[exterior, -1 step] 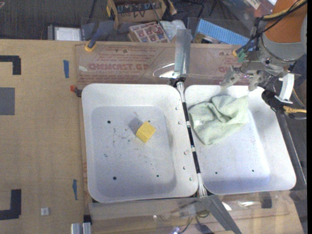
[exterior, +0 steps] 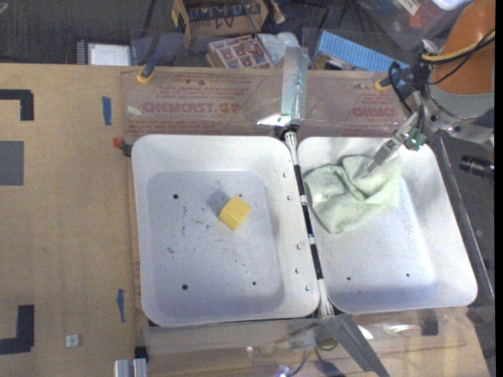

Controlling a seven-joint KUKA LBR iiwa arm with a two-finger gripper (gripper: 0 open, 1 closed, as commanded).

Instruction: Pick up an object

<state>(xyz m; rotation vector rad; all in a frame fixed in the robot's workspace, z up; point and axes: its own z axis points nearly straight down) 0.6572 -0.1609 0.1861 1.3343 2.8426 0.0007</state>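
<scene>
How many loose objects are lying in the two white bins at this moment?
2. A yellow block sits near the middle of the left bin. A crumpled pale green cloth lies in the upper left of the right bin, with the tool at its top edge. Something could be hidden under the cloth.

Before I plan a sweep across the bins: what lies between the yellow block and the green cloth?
In the camera view, bare white floor of the left bin, then the two bins' touching rims, separate the yellow block from the green cloth.
</scene>
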